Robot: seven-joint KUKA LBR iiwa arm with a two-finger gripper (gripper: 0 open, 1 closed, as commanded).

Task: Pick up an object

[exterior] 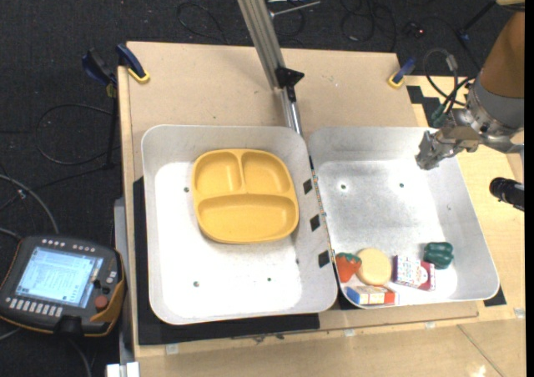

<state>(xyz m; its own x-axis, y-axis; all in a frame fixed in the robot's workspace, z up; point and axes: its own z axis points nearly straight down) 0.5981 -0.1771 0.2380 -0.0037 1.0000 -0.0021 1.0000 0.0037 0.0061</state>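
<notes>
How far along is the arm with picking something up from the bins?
Nothing looks picked yet. The grey two-finger gripper hovers over the right white bin's far right edge, nothing visibly between its fingers. The small green object, round yellow piece and orange piece lie at the near edge. Reaching, grasping and lifting remain.

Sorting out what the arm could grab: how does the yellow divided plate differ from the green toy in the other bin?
The yellow plate is far larger than the green toy. The plate lies alone in the left bin; the green toy sits among other small items at the right bin's near edge. The plate is flat with three compartments; the toy is a small lump. Both lie away from the gripper.
</notes>
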